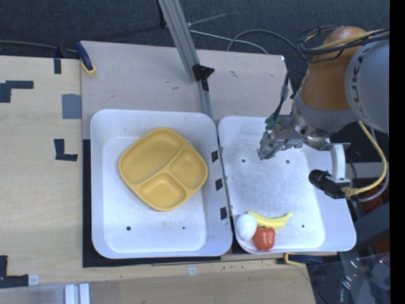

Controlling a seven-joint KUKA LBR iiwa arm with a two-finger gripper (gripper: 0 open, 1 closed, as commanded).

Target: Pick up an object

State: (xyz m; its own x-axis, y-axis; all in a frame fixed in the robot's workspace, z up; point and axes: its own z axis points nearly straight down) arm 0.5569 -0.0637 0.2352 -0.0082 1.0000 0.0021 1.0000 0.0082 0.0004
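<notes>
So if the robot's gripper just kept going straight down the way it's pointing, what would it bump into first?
Probably just the bare floor of the right bin. The gripper points down over its upper part, well away from the banana, egg and tomato. Depth is hard to judge.

Grey arm from the right, gripper [266, 149] pointing down.

A pale wooden bench top [38, 189] fills the left and lower frame, marked with dark tape pieces [63, 149]. A grey board [139, 75] lies beneath the bins. Dark carpet [76, 8] spans the top. A metal rail [180, 30] slants down from top centre. Thin cables [243, 40] cross the carpet.
</notes>
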